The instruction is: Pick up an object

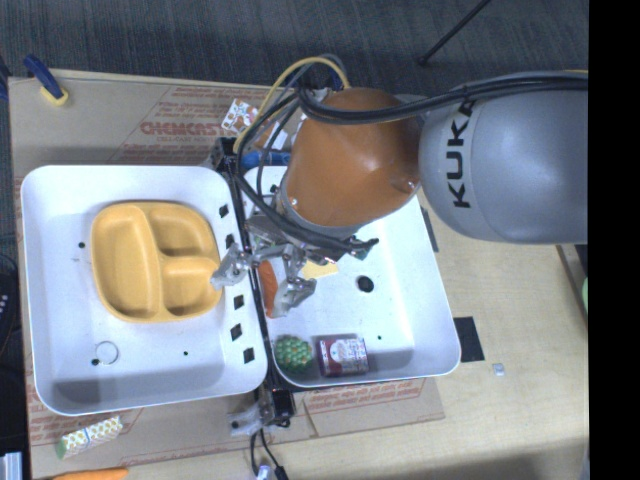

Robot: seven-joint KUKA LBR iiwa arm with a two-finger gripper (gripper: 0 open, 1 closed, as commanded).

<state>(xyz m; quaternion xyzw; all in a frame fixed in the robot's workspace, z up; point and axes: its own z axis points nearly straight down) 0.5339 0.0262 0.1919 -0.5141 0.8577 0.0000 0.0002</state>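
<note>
Arm [500,158] comes in from 3 o'clock, orange band over the top of the right bin [425,298]. Gripper [262,278] sits low over that bin's left side, right at the divider between the two bins. Fingers look spread: one metal fingertip [229,271] hangs over the divider toward the left bin [50,268], the other [298,290] is inside the right bin. An orange carrot-like object [269,284] lies between them, but can't tell if the pads touch it, so not calling it grasped.

Other candidates in the right bin: green ball [291,350] at 6 o'clock from the gripper, dark red can [342,355] lying on its side just beside the ball at its 3 o'clock, both near the bin's bottom edge. A pale yellow piece [320,265] peeks out under the wrist.

Left bin: yellow divided tray [155,260] near its centre, its right edge close to the left fingertip
</note>
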